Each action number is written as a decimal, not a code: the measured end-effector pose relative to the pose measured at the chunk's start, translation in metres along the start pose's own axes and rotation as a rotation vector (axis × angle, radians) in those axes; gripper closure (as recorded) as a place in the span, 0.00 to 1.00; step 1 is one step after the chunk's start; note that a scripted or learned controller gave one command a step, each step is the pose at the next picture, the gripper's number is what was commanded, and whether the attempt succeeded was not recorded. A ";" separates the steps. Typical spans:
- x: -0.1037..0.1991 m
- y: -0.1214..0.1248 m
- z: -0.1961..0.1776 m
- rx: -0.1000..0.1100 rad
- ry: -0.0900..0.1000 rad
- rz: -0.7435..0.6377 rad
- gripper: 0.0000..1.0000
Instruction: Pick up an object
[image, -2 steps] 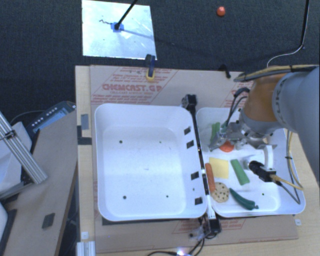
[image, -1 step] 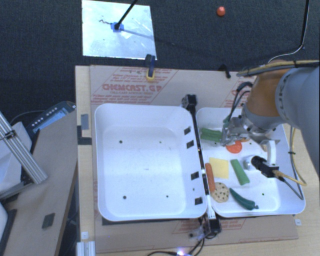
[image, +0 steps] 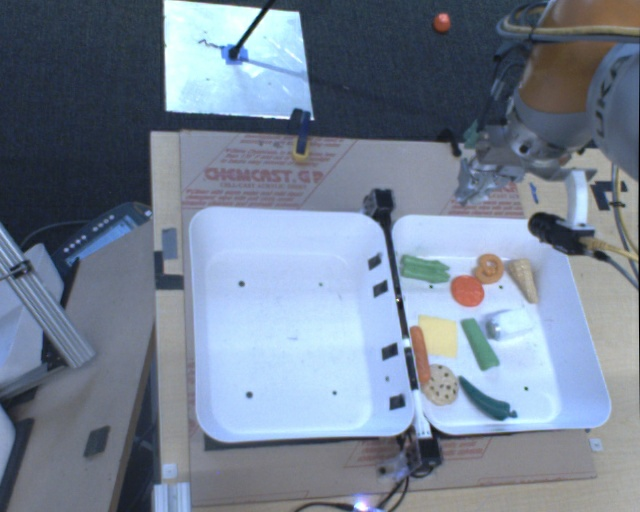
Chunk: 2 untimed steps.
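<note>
Claw (image: 478, 186): above the right bin's (image: 575, 330) back rim, nothing visibly held; finger spacing cannot be told. Bin contents: tomato (image: 467, 291), cheese slice (image: 438, 336), cookie (image: 440, 385).

arm (image: 580, 70) comes in from the upper right, orange band above the wrist sits at the top edge, grey wrist housing just below it. wrist is angled down and to the left. gripper (image: 478, 188) hangs just beyond the far rim of the right bin (image: 590, 400), near its far-left corner, above the bench rather than over the bin. nothing visible between the fingers
</note>
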<state>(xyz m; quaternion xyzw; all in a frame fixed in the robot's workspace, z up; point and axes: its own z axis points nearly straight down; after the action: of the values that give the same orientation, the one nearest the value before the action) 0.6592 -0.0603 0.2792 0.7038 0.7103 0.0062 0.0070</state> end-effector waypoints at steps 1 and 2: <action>0.050 -0.040 0.069 0.025 0.004 0.000 1.00; 0.077 -0.100 -0.132 0.000 0.004 0.001 1.00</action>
<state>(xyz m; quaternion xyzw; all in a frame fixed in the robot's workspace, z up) 0.5565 0.0156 0.4091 0.7041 0.7100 0.0078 0.0057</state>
